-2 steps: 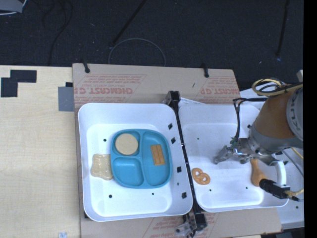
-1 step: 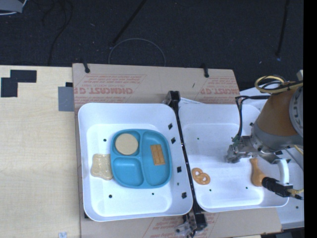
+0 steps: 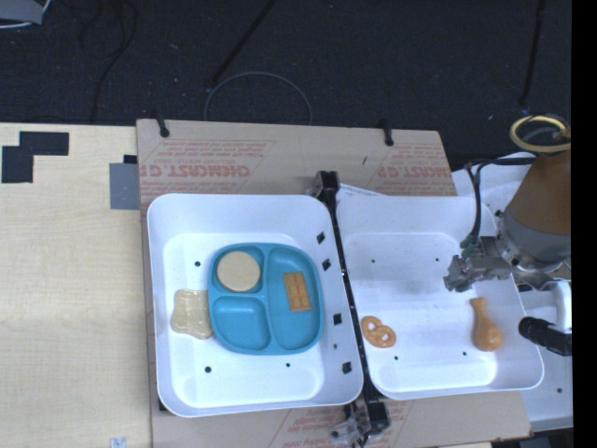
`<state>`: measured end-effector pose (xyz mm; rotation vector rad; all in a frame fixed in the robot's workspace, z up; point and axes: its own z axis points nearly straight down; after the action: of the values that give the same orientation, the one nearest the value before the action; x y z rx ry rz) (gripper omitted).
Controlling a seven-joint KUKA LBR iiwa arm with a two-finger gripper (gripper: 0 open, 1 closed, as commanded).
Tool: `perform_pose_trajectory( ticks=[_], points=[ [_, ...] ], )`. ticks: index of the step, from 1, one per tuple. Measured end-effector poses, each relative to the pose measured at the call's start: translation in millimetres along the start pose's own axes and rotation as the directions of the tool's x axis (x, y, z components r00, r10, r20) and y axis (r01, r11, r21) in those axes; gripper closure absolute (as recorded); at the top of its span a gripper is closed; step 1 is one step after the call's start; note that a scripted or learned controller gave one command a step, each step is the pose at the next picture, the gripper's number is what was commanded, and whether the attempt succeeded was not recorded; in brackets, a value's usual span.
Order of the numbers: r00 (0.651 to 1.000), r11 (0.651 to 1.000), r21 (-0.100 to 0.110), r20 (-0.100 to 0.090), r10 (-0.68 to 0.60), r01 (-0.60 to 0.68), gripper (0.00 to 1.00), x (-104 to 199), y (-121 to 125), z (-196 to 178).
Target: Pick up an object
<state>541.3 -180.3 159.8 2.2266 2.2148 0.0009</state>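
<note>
In the right bin (image 3: 410, 250) lie a small brown pretzel (image 3: 378, 332) near the left front and a tan drumstick-shaped piece (image 3: 485, 325) at the right front. My gripper (image 3: 460, 275) hangs over the right side of this bin, just above and left of the drumstick piece and well right of the pretzel. The grey arm with its orange band (image 3: 546, 194) reaches in from the right.
The left bin (image 3: 177, 222) holds a blue divided plate (image 3: 266, 334) with a round tan disc (image 3: 238, 271) and an orange cracker (image 3: 298, 291) in its compartments. A pale toast slice (image 3: 191, 313) lies against the plate's left side. A black divider (image 3: 340, 278) separates the bins.
</note>
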Motion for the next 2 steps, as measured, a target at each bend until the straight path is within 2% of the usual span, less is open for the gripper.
perform_pose_trajectory(
  ticks=[1,2],
  points=[
    [1.000,1.000,-0.003,0.001,-0.007,0.007,1.00,1,-1,-63],
    [1.000,1.000,0.000,0.000,-0.006,0.006,1.00,1,0,-87]
  ],
)
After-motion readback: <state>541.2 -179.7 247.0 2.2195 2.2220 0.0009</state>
